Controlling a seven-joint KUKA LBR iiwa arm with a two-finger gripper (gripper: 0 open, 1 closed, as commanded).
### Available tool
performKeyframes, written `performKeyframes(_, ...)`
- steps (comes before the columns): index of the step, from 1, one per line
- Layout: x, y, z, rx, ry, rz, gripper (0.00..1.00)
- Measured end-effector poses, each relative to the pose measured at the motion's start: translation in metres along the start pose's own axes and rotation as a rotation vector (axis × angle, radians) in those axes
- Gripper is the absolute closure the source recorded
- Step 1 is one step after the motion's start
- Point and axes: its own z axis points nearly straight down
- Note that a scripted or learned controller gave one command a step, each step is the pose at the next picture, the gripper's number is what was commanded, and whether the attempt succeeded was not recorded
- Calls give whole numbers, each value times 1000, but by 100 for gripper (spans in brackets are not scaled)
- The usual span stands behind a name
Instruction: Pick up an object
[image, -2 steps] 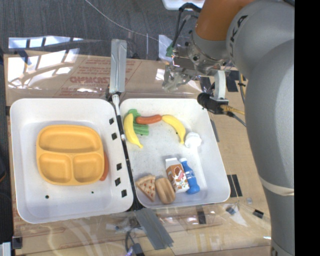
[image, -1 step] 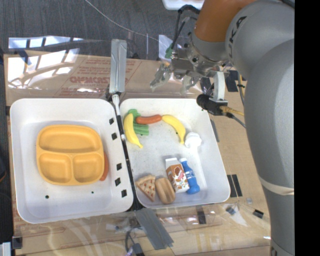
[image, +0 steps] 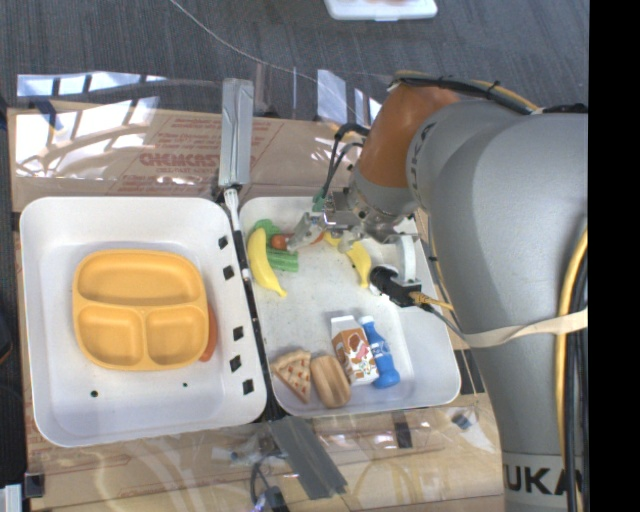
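The right bin (image: 305, 305) holds several toy foods. A yellow banana (image: 263, 264) lies at its left wall beside a green piece (image: 284, 261) and a small orange-red piece (image: 301, 238). My gripper (image: 325, 226) hangs low over the bin's far end, just right of the orange-red piece and close above it. A second yellow piece (image: 359, 262) lies right below the wrist. Nearer the front sit a small carton (image: 349, 354), a blue bottle (image: 381, 364), a pizza slice (image: 293, 375) and a bread roll (image: 330, 381). I see nothing lifted off the bin floor.
The left bin (image: 45, 235) bears a yellow divided plate (image: 143, 308). A grey divider bar (image: 236, 130) runs between the bins at the back. The arm's bulky grey body (image: 500, 250) covers the right bin's right side.
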Motion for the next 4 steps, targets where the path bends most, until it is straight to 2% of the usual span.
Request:
performKeyframes(1,29,3,9,-8,-5,-204,0)
performKeyframes(2,31,4,-1,-8,-1,-209,100)
performKeyframes(3,31,4,0,-7,-1,-209,0)
performKeyframes(4,35,2,13,-5,0,-356,0)
